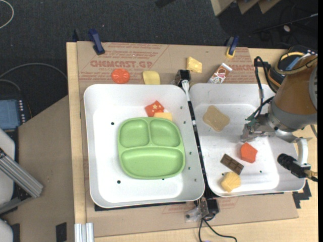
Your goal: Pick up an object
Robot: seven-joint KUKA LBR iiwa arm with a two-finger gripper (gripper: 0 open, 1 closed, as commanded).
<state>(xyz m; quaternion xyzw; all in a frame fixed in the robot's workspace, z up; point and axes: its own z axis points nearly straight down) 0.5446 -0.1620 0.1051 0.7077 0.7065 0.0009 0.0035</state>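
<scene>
My gripper (252, 131) hangs over the right bin (262, 97), at its right side, below the grey arm with the orange band. Just in front of it lies an orange-red block (248, 153), apart from the gripper. A tan bread-like piece (216, 118) lies to the gripper's left. A brown chocolate piece (231, 163) and a yellow cheese wedge (231, 181) rest near the bin's front edge.
The left bin (101, 135) holds a green divided plate (150, 147), with a red piece (154, 108) and a yellow piece (164, 116) behind it. On the cardboard behind the bins lie an orange disc (120, 75), two yellow pieces (151, 77) and a small packet (219, 74).
</scene>
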